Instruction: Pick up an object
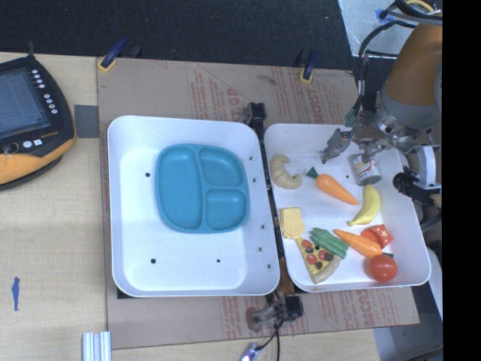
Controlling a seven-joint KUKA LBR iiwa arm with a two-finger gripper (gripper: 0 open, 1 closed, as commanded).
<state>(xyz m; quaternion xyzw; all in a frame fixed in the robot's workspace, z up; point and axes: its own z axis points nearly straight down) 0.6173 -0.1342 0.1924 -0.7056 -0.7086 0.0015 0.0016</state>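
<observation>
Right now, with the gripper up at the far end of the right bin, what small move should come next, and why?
Probably lower the two-finger gripper a little toward the orange toy carrot with the green top. It sits high over the shallow white right-hand bin, nothing shows between its spread fingers, and that carrot is about the closest item, lying apart from the curved yellow toy banana.

A pale wooden surface (pixel 52 232) carries a brown cardboard sheet (pixel 203 89) printed with faint red lettering. Beyond its far edge lies dark carpeted floor (pixel 188 10), with a pale sheet (pixel 368 10) just behind the jaws. Blue clamps (pixel 113 53) pin the cardboard's far edge. Far to the side of the jaws rests an orange-rimmed control pendant (pixel 30 122). Light is even and soft.
</observation>
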